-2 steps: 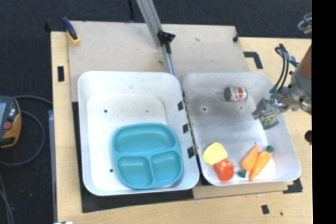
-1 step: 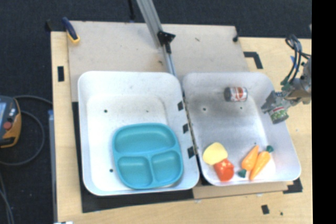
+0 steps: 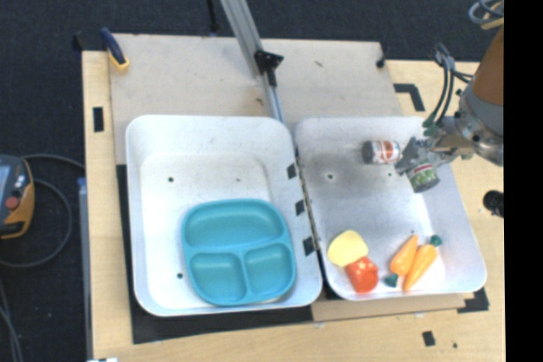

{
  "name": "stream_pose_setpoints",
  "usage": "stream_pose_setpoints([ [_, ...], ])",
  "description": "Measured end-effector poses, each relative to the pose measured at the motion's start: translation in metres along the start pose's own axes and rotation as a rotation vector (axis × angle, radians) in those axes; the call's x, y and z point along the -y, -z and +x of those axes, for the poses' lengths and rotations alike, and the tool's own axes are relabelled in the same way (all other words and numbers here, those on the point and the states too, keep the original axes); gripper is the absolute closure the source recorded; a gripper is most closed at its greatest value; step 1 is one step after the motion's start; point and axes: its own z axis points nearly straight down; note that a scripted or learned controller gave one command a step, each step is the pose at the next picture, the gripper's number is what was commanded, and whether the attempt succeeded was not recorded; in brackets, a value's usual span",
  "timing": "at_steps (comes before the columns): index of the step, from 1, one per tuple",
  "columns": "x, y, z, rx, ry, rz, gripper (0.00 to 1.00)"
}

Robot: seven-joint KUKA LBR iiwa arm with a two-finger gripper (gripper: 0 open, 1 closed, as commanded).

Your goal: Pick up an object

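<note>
Fingers (image 3: 422, 168) hang over the upper right of the right shallow white bin (image 3: 339, 148), pointing down-left — can't tell how far apart they are or whether they have hold of anything. A small dark-green-labelled object (image 3: 424, 179) sits right at the tips; contact unclear. Just left of it lies a small can with a red-and-white label (image 3: 382, 152), on its side. Bottom of the same bin: yellow rounded piece (image 3: 347, 247), red pepper-like toy (image 3: 363, 274) touching it, two orange carrots (image 3: 416, 259) near the right corner. Left white bin (image 3: 170, 148) holds a teal three-compartment plastic tray (image 3: 238, 251). Both bins sit side by side on the tan worktop (image 3: 187, 72).
</note>
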Motion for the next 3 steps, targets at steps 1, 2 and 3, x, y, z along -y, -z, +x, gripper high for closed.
stream_pose_setpoints([
  [1, -0.019, -0.001, 0.056, -0.001, -0.001, 0.002, 1.00],
  [2, -0.023, -0.009, 0.098, 0.000, -0.002, 0.004, 1.00],
  [3, -0.036, -0.012, 0.159, -0.001, 0.000, 0.003, 1.00],
])
